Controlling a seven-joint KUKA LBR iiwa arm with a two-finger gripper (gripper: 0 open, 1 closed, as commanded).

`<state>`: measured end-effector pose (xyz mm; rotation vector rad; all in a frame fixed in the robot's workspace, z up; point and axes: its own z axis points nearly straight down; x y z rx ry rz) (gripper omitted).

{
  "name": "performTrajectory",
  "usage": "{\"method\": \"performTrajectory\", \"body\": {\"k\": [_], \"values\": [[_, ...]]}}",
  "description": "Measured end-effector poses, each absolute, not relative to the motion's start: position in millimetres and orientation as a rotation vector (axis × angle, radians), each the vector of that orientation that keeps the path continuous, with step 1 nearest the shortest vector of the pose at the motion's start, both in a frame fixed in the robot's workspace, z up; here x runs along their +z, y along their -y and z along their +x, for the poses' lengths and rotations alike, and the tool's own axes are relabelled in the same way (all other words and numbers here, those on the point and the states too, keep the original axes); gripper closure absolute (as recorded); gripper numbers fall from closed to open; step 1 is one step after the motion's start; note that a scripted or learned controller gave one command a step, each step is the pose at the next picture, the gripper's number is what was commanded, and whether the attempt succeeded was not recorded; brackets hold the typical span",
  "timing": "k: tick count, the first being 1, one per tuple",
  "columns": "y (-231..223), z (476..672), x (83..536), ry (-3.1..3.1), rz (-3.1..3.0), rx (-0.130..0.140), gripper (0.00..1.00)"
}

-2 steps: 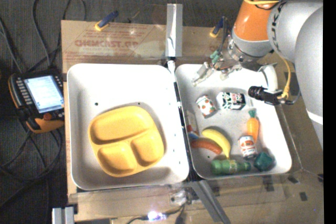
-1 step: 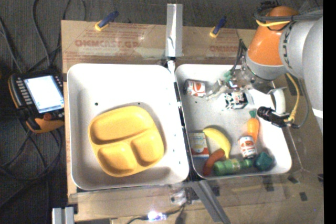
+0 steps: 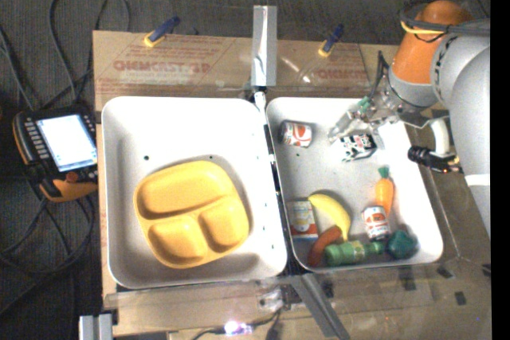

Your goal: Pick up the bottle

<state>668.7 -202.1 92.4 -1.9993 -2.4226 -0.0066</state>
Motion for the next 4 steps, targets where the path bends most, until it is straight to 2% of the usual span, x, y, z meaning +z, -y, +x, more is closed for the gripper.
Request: {"method": "performTrajectory", "body": {"k": [1,2,3,4], "values": [[201.9,669.1,100.7,2.429,-2.0,-0.002,1.0],[202.1,668.9,100.6,2.429,-2.0,0.0,0.0],[152.8,640.6,98.3,2.464,-1.949,0.003,0.0],[224.2,668.9,201.3,2.439,-1.987,0.004,0.0]]}}
